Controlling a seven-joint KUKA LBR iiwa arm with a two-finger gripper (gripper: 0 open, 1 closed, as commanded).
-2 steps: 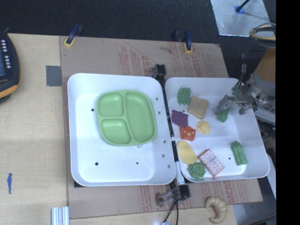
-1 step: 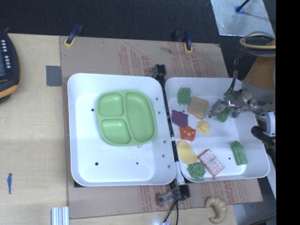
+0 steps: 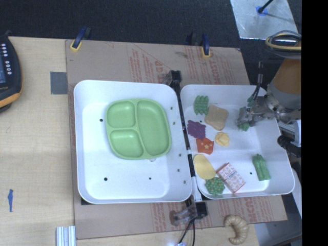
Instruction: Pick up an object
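Cardboard covers the bench under two white bins. Nearest us a croissant [image 3: 237,228] lies outside them. In the right bin [image 3: 279,188] we see broccoli [image 3: 214,185], a red-patterned packet [image 3: 231,177], a yellow piece [image 3: 204,166] and a green pod [image 3: 261,167]; farther back, bread [image 3: 217,117]. The left bin [image 3: 92,188] holds a green plate [image 3: 138,128]. Our arm [image 3: 286,81] enters from the right, wrist bent down, gripper [image 3: 245,121] low over the bin's far right part, something small and green at its tip; we cannot tell how the claw is set.

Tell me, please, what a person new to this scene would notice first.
First the green divided plate, alone in the left bin. Next the right bin, crowded with small toy foods such as a purple piece and a yellow one. The claw hangs low over its upper right part.
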